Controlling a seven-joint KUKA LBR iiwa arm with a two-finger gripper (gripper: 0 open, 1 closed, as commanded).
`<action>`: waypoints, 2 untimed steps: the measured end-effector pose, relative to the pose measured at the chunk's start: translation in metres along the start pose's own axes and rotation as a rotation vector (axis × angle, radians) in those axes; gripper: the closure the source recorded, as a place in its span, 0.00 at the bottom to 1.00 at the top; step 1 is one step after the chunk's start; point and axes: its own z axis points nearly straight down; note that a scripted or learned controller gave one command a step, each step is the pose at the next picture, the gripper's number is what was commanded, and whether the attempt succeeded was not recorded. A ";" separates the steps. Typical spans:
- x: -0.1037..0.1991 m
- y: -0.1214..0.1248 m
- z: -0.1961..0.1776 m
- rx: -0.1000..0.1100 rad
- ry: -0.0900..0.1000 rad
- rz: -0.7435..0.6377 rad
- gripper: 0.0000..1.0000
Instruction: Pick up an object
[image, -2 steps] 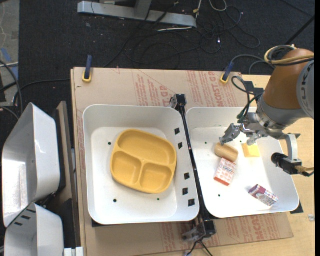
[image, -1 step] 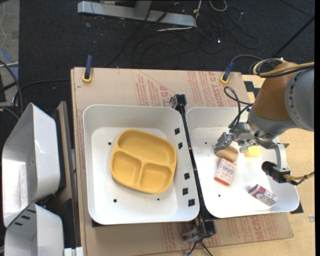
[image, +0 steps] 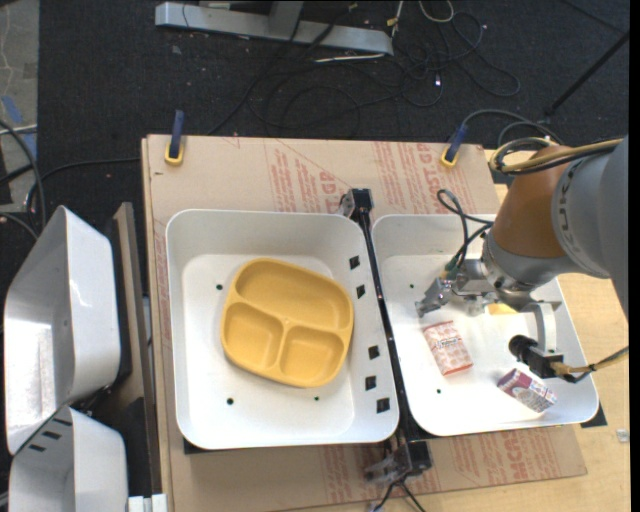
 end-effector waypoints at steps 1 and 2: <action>0.000 0.000 -0.012 -0.001 0.000 0.001 1.00; 0.010 0.001 -0.060 -0.006 0.000 -0.005 1.00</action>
